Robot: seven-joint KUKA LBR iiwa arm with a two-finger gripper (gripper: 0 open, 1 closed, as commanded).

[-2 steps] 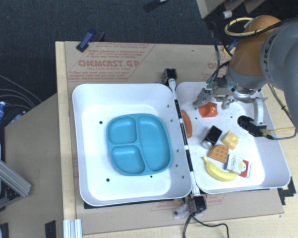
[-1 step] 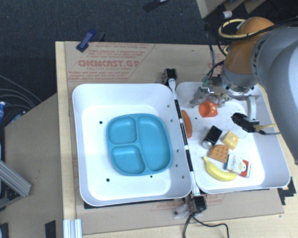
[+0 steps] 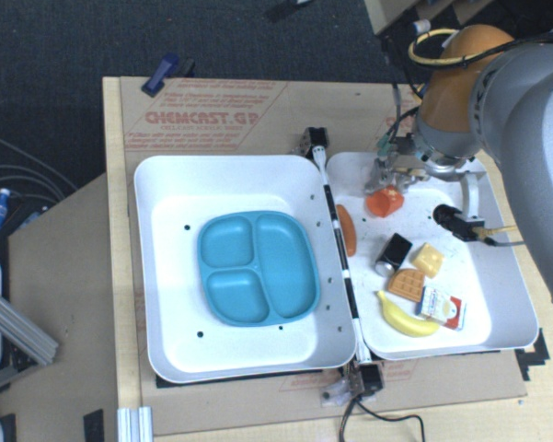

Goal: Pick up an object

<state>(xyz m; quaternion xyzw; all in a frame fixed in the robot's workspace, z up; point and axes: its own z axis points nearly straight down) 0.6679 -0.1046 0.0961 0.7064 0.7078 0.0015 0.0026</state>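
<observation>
In the right bin (image 3: pixel 497 325), my gripper (image 3: pixel 387 180) meets the small red-orange piece (image 3: pixel 384 203) — light, probably slick; take its sides — finger state I cannot tell.

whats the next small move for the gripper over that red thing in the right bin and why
Probably a short descent straight down. The gripper sits directly above the red-orange object at the back of the right bin, and that object lies apart from the black item and the banana, so the approach looks uncrowded. Whether the gripper already touches it is unclear.
</observation>
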